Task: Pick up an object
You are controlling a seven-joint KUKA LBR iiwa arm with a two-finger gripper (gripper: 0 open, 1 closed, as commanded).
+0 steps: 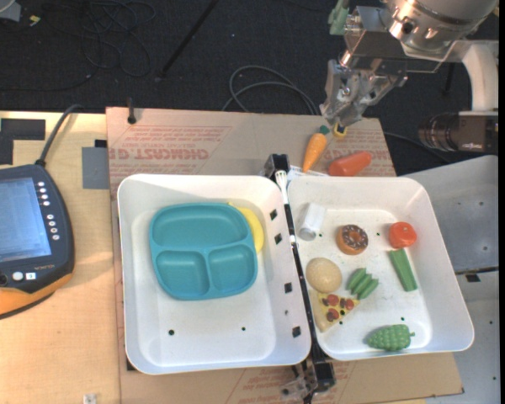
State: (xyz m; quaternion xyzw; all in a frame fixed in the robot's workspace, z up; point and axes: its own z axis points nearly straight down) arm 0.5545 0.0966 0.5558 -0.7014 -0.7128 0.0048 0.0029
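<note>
Gripper (343, 118) hangs at upper right of frame with the toy carrot (315, 151) dangling from its closed fingertips by the green top, long axis slanting down-left, above the cardboard beyond the right bin (442, 217).

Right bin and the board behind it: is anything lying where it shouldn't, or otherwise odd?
Yes. A toy carrot and a red-orange piece lie on the cardboard behind the right bin, outside it, while the other toy foods sit inside. The gripper hangs just above the carrot's top end.
</note>
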